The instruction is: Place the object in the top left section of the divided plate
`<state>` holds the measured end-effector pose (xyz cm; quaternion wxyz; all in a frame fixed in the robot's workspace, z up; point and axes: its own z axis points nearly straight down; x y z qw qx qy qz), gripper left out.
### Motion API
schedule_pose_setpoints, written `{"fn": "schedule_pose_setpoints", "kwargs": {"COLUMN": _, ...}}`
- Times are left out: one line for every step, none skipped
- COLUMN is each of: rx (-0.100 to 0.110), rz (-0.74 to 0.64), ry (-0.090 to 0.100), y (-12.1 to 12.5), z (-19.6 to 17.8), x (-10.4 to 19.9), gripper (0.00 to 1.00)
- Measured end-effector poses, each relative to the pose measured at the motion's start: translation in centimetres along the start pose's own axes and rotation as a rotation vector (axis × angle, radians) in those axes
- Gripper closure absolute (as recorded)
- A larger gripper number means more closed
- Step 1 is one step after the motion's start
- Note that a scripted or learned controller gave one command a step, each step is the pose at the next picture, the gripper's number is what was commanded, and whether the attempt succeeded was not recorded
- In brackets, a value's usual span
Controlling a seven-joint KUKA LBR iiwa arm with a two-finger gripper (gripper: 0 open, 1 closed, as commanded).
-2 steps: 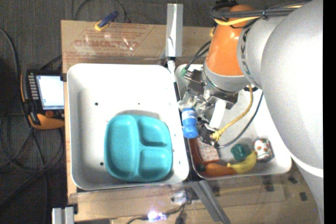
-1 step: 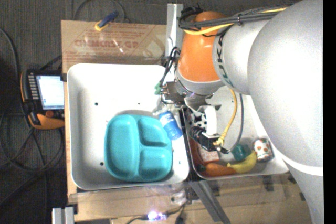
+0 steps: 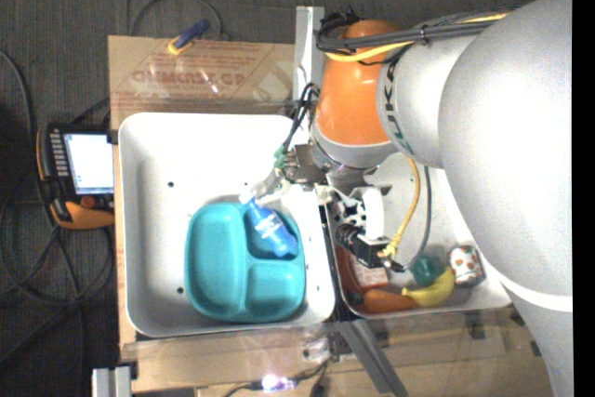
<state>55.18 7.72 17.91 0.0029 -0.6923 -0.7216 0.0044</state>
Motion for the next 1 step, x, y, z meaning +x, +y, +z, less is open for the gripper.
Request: {"fn": "schedule_pose_setpoints", "kwargs": {"rx": -0.003, "rz": -0.202, "ry": -0.001, "y": -1.88, "z": -0.08, "x": -4.12, "gripper": 0.00}}
